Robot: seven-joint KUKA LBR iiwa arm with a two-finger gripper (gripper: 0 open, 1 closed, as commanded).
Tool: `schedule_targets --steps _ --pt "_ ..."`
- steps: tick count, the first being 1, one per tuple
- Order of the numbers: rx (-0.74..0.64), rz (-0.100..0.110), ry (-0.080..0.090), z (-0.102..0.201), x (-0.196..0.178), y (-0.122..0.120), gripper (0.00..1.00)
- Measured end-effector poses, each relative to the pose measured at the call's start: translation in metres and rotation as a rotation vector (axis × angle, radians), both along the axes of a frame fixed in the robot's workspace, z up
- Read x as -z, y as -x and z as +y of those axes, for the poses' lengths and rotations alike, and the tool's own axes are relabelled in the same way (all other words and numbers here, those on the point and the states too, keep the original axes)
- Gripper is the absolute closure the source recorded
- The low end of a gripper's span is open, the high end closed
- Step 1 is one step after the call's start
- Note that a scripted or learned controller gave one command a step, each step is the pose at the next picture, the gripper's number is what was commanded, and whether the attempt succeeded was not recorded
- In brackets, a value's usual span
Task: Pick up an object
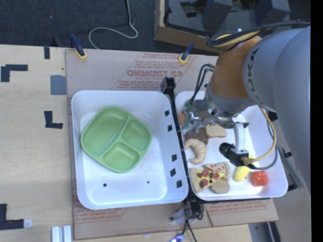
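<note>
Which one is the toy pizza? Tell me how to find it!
Look in the right-hand white bin, the one crowded with toy food under the robot arm. Go to its front edge, below the pale curled croissant. The pizza slice is the flat wedge with red and yellow toppings, unlike the plain tan piece beside it.

right bin far half hidden by arm

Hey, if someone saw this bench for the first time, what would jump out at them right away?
Probably the big grey arm with its orange band, reaching in from the right over the right bin. Next, the bright green divided plate lying alone in the left bin. Then the toy food clustered in the right bin: a pizza slice, a croissant and a red piece.
</note>
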State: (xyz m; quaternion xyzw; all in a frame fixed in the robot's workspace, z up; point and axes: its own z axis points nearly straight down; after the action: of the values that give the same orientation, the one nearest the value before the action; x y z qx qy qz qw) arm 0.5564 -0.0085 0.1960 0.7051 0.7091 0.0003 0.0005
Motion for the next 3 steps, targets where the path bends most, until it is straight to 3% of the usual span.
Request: schedule_targets --steps 1,2,3 --pt "-0.008 0.000 -0.004 0.103 -0.053 -0.016 1.00" --pt "0.003 0.006 0.001 0.095 -0.050 -0.015 0.00" --pt "0.007 0.004 0.001 0.054 -0.119 0.072 0.00"
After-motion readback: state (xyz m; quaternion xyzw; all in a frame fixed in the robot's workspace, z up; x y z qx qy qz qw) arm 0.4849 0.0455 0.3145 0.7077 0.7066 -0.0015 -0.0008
